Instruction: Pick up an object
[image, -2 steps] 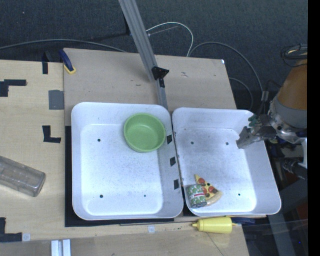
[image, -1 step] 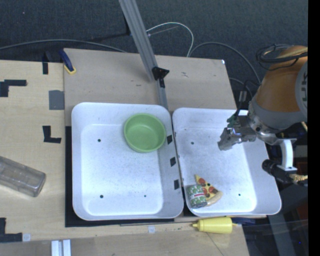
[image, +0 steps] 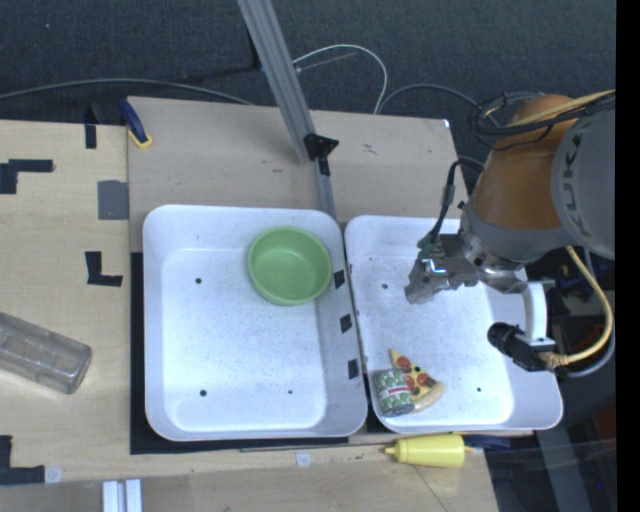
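Reaching in from the right, the grey arm with its orange band (image: 520, 170) holds its gripper (image: 425, 283) above the upper middle of the right shallow white bin (image: 500, 400). Whether the gripper is released or clenched cannot be told from this slant; nothing shows between its tips.

The pale wooden tabletop (image: 220, 150) carries the two bins side by side, their inner rims touching. In the left shallow white bin (image: 190, 400) a round light-green plastic bowl (image: 290, 265) sits upright near the upper right corner, well apart from the gripper. In the right bin a small flat colourful packet with red, green and yellow print (image: 405, 390) lies near the lower left corner, below the gripper and apart from it.

Just outside the right bin's lower rim a yellow plastic bottle (image: 432, 451) lies on its side on the tabletop. At the far left a clear plastic tumbler (image: 40, 352) lies on its side, with several dark tape marks (image: 100, 268) nearby. A small blue-and-yellow clamp (image: 135, 122) sits at the board's upper left corner. A grey metal pole (image: 285, 80) slants down toward the bins' upper junction. Beyond the tabletop lies dark carpet (image: 120, 40) with thin cables (image: 350, 55) curving across it.
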